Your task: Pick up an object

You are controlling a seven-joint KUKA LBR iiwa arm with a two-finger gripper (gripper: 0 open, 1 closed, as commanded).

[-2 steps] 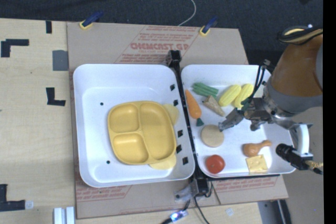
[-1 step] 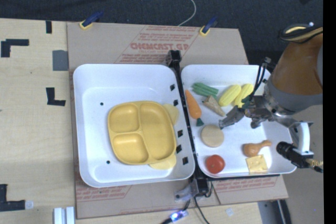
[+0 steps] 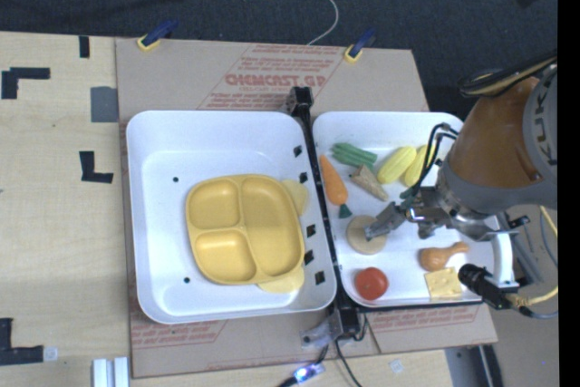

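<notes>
Two shallow white bins, the left bin (image 3: 149, 195) and the right bin (image 3: 399, 124), look like smooth plastic with a soft sheen. In the left one lies a yellow divided tray (image 3: 243, 227) of smooth, slightly glossy plastic. The toy foods in the right bin appear to be plastic too: a red tomato (image 3: 371, 283) with a shiny skin, an orange carrot (image 3: 334, 182), yellow corn (image 3: 397, 165). Under the bins lies a brown cardboard sheet (image 3: 181, 77), matt, printed in red. The bench (image 3: 45, 213) has a pale wood-grain surface. The arm's casing (image 3: 494, 145) looks smooth and faintly glossy; the claw (image 3: 388, 225) looks like dull grey metal.
</notes>
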